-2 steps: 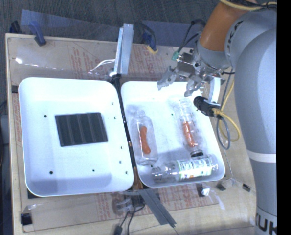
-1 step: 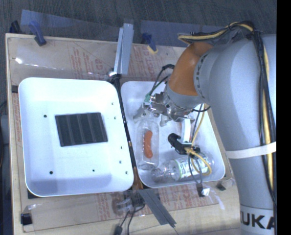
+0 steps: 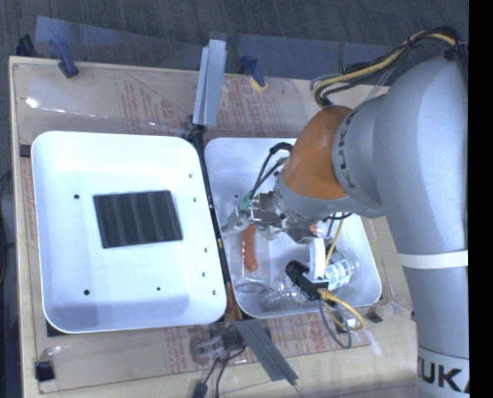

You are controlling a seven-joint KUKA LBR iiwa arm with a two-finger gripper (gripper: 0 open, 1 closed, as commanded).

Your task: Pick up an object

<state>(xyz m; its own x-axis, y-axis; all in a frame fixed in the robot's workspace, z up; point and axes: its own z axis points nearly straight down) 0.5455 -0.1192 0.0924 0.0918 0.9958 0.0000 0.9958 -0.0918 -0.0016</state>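
So the gripper (image 3: 259, 220) is down inside the right bin (image 3: 229, 154), sitting in the left-middle part of it, just right of centre frame. From this angle the wrist blocks my view, so I honestly can't tell if it's open, closed or holding anything. Right under it, a touch to the lower left, there's an orange stick (image 3: 249, 249) lying more or less straight up and down in the picture, close to the bin's left wall. Whether the gripper is touching it, I can't make out. Further down, near the bin's bottom edge, is a clear plastic piece (image 3: 273, 295). It's see-through, so I can't read its shape well. Off to the lower right of the gripper is what looks like a clear bottle (image 3: 343, 270), on its side near the right wall. The arm (image 3: 416, 148) comes in from the right side of the frame and covers the upper right of that bin, with its orange band (image 3: 316, 157) just above the gripper. The left bin (image 3: 64, 166) takes up the left half of the picture and has a dark ribbed panel (image 3: 138, 218) lying flat in the middle of it. A grey bar (image 3: 210, 81) sticks up from where the two bins meet at the top, with blue clamps (image 3: 64, 60) on the bench (image 3: 105, 98) edge either side of it.
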